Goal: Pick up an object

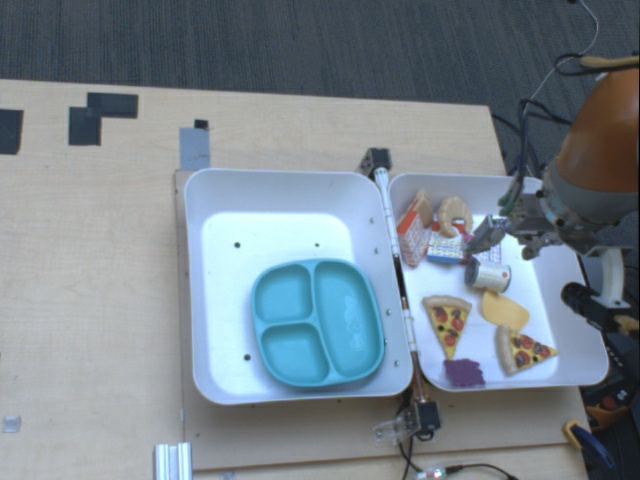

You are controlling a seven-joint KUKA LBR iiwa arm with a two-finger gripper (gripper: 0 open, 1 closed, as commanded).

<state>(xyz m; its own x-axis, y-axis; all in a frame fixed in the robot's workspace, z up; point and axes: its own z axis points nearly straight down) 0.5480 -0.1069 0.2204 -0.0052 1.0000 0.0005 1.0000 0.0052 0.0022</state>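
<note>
The jaws' state cannot be told. The gripper [492, 236] hangs low over the small can [490, 275], at 12 o'clock from it, positioned for a pick.

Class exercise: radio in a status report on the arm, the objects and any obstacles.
Gripper low over right white bin, above small silver can; nothing seen between fingers. Toy pizza slices and yellow cheese wedge crowd close.

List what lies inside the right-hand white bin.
The right bin holds two pizza slices, a yellow wedge, a purple piece, a small can and packets. The gripper hides more.
</note>
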